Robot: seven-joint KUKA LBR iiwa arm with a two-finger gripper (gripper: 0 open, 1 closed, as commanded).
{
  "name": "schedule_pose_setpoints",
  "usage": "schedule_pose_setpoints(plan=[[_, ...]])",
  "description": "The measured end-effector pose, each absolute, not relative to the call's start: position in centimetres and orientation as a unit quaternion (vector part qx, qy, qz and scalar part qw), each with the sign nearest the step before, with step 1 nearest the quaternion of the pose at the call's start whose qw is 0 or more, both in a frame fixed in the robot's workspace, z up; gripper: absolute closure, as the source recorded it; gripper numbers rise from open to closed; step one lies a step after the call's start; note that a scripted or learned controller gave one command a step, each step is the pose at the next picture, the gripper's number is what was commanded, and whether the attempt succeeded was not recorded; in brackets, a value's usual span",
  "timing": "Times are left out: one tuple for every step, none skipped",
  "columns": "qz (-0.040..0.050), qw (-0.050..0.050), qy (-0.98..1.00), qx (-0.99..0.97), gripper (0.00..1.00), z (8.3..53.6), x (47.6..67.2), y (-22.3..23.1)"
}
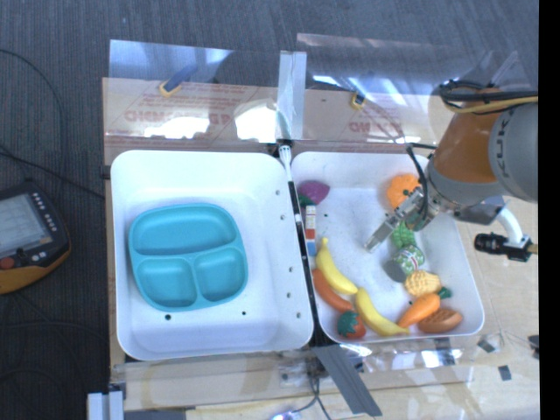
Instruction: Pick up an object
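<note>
The banana [353, 297] lies long-axis diagonally, upper-left to lower-right, beside the carrot [328, 292], while my gripper [395, 226] hangs spread wide, holding nothing.

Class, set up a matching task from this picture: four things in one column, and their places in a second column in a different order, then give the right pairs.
Things:
1. blue tray
2. banana
3. gripper
4. purple toy

Places:
A. upper left corner of the right bin
B. in the left bin
C. over the right bin, beside the orange
D. near the right bin's left wall, running toward its front

Pairs: 1-B, 2-D, 3-C, 4-A
</note>
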State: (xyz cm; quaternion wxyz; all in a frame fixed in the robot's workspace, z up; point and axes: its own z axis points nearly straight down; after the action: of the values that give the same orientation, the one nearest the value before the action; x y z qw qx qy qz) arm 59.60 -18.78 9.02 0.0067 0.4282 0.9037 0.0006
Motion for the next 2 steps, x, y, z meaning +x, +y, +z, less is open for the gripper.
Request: schedule_pose_setpoints(plan=[[0.001,0.009,0.904,0.427,1.0,10.1,59.8,-18.7],[0.0002,0.001,0.866,0.501,1.0,15.1,62.6,-11.2]])
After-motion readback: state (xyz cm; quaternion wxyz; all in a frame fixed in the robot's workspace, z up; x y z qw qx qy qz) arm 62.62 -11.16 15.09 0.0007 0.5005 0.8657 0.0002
